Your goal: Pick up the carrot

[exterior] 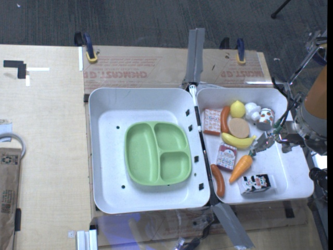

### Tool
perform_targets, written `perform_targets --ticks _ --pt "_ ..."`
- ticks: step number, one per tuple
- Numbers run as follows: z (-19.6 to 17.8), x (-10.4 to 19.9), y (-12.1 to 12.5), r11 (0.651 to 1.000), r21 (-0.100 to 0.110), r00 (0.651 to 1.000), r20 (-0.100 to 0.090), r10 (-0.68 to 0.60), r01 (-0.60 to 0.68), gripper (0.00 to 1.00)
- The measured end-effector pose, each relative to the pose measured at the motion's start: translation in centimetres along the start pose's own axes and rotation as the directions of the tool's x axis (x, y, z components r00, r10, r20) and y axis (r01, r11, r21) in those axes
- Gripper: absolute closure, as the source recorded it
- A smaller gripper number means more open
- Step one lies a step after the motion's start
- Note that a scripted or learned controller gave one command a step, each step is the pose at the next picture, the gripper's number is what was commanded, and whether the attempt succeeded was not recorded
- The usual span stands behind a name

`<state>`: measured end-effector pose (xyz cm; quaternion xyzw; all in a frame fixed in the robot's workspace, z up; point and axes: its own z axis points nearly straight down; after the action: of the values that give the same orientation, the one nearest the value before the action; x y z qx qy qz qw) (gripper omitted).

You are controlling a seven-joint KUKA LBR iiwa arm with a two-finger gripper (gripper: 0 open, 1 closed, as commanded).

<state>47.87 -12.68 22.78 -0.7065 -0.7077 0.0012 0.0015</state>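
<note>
The gripper point(264, 141) reaches in over the right bin point(291, 184) from its right edge, its tips just above the leafy top of the carrot point(241, 168); whether the fingers are spread or closed cannot be told; the carrot lies tilted near the middle of that bin's floor, its point toward the near edge, beside a small pink packet point(226, 157) and below a banana point(237, 139); a green 3-compartment plate point(157, 153) sits centred in the left bin point(106, 139).

Light wood bench point(47, 139), two white bins point(99, 155) side by side, brown cardboard sheet point(135, 69) beneath them
</note>
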Motion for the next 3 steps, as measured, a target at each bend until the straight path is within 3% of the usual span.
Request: perform_targets --ticks 1,2,3 --pt "13.69 1.74 -0.12 1.0 -0.001 1.0 0.0 -0.03 0.03 0.0" --pt "12.81 1.66 -0.09 1.0 -0.001 1.0 -0.001 -0.025 0.025 1.0" --pt "13.64 0.88 -0.09 1.0 -0.002 1.0 -0.001 0.027 -0.027 1.0"
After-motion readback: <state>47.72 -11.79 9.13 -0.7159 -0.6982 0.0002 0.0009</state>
